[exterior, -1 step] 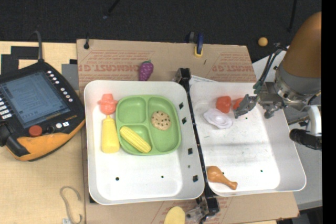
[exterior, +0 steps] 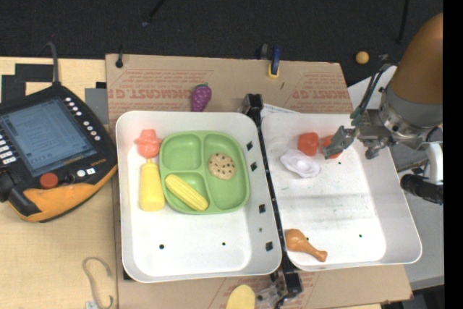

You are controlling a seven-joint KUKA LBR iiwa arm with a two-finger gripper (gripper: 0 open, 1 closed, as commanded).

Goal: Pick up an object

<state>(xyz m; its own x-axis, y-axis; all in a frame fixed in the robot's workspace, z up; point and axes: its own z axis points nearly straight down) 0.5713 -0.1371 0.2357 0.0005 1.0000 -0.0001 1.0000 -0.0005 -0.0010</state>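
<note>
Yellow lemon (exterior: 241, 296) seen at table (exterior: 43, 257) front edge; dark floor beyond. Gripper (exterior: 338, 143) jaws' opening cannot be told, beside red block (exterior: 308, 143).

- The arm (exterior: 423, 72) I ran from the remote desk showed a broad, rounded orange band at its upper end, shaded to brown along one side.
- Below the band I saw a grey wrist collar, smooth and cylindrical.
- The gripper (exterior: 338, 144) looked to me like dark grey metal, blocky and angular, ending in thin fingers.
- A slim pale cable ran along the wrist's left side.
- I could make out no screws or markings at that size.
</note>
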